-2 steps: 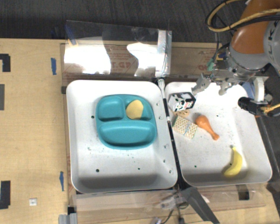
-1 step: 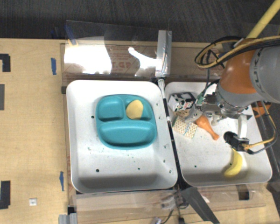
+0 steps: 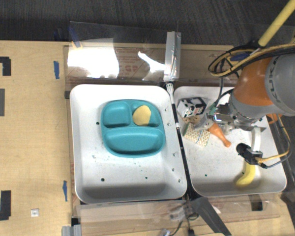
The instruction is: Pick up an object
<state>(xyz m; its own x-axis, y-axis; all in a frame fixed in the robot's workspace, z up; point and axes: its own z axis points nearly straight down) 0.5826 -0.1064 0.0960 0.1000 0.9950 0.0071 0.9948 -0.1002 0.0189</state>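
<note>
The gripper [image 3: 220, 124] hangs low in the right bin [image 3: 275, 183], touching an orange carrot [image 3: 220, 134]; its opening I cannot tell. No writing is readable.

Brown desk [image 3: 24, 132], blue tape marks [image 3: 56, 69] on it, two shallow white bins side by side, left bin [image 3: 83, 171], right bin [image 3: 211, 173]

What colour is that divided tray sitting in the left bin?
Teal blue. The divided tray shows clearly in the camera view, with a yellow lemon-like object in its upper right compartment.
</note>
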